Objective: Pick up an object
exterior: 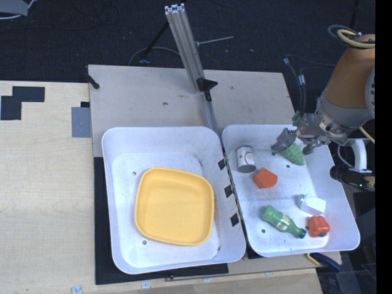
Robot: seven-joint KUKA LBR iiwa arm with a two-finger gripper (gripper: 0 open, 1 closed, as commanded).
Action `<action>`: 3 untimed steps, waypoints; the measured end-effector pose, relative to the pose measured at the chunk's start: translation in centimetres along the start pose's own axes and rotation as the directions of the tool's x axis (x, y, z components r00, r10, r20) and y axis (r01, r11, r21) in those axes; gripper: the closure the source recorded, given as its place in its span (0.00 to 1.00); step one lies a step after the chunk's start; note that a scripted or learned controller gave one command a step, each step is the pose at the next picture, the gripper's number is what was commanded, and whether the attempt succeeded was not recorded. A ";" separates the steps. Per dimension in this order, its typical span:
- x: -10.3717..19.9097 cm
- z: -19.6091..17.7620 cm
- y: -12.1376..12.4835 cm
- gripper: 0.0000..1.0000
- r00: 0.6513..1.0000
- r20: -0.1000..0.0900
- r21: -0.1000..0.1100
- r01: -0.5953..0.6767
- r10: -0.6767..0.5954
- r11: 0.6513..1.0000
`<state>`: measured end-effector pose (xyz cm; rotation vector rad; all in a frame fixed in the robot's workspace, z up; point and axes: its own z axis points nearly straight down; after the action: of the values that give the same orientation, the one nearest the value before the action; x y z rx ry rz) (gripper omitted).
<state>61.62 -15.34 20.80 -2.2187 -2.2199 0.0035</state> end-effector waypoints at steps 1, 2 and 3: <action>0.6 6.0 0.5 0.00 1.000 0.000 0.002 0.000 0.000 1.000; 0.6 11.3 0.4 0.00 1.000 0.000 0.001 0.000 0.000 1.000; 0.5 10.0 0.5 1.00 1.000 0.001 -0.003 -0.001 0.001 1.000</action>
<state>62.04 -14.79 10.77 -2.2222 -2.2204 0.0005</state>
